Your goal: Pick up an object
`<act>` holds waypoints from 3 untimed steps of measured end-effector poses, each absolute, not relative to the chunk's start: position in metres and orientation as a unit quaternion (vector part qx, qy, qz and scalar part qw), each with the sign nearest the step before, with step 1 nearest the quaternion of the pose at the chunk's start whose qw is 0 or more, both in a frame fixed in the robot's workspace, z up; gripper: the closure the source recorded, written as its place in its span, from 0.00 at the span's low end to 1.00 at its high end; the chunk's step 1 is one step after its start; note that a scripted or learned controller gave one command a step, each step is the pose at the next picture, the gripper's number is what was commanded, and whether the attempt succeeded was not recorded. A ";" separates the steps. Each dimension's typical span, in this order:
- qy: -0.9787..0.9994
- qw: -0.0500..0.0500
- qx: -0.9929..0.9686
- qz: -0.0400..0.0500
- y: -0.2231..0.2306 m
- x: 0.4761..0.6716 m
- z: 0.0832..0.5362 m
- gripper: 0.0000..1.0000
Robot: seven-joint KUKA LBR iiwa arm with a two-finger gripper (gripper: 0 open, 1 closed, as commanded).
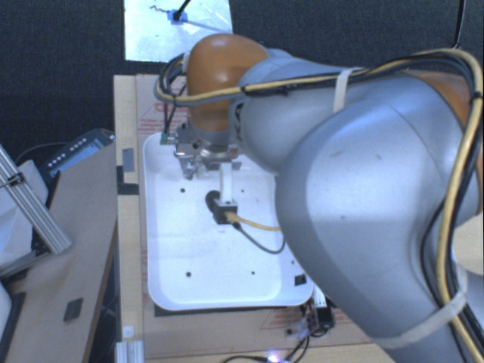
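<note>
Well, in the camera view the pincer (195, 169) hangs over the white bin's (174, 263) far end, and we cannot tell whether it is spread or pressed together. A small dark piece (300, 280) lies by the bin's near right corner, well apart from it. We judge it light and stiff, best pinched across its sides.

Robot lab, white bin (189, 267), wood bench (130, 240)
</note>
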State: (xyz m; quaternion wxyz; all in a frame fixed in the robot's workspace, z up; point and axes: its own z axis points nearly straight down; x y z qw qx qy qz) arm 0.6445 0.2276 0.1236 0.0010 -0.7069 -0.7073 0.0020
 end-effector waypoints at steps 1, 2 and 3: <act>-0.707 0.000 -0.707 -0.001 0.219 0.669 0.094 1.00; -0.707 0.000 -0.707 0.000 0.212 0.669 0.085 1.00; -0.706 -0.002 -0.708 -0.003 0.170 0.670 0.157 1.00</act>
